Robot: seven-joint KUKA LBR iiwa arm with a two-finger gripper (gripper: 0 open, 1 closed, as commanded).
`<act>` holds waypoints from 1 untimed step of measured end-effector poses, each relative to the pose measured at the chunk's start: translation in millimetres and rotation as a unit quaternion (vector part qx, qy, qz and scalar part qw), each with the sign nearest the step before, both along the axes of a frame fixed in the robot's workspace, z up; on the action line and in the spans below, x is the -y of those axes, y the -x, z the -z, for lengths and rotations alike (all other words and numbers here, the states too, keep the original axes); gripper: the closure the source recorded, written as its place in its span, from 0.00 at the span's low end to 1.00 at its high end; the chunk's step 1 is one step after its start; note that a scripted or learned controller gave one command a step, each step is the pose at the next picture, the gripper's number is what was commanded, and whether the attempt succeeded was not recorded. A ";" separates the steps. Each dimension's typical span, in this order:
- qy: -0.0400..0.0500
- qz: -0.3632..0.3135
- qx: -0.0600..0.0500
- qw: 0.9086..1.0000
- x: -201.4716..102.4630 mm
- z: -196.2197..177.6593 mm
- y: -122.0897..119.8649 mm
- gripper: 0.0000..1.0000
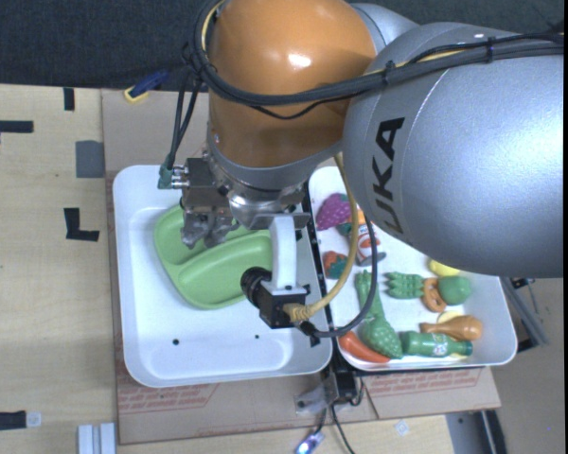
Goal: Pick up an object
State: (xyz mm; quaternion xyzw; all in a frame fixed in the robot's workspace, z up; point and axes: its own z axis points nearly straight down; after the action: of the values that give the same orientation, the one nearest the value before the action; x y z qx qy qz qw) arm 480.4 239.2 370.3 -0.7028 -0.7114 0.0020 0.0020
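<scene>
- The gripper is down in the left bin, at the upper edge of the green bowl.
- Its fingers are hidden against the bowl; I cannot tell whether they are apart or together.
- The green bowl lies tilted in the left bin, near the wall shared with the right bin.
- Right of that bowl, the right bin holds purple grapes, a carrot and other toy foods.

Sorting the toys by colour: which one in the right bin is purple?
The grapes, at the bin's far left end beside the arm; the other toys are green, orange or yellow.
</scene>
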 end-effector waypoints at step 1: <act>-0.003 0.005 0.011 1.000 14.8 -174.2 -23.1 1.00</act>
State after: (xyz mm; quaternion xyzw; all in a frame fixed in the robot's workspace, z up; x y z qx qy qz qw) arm 503.5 224.4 544.5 -0.7060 -0.7081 -0.0079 -0.0032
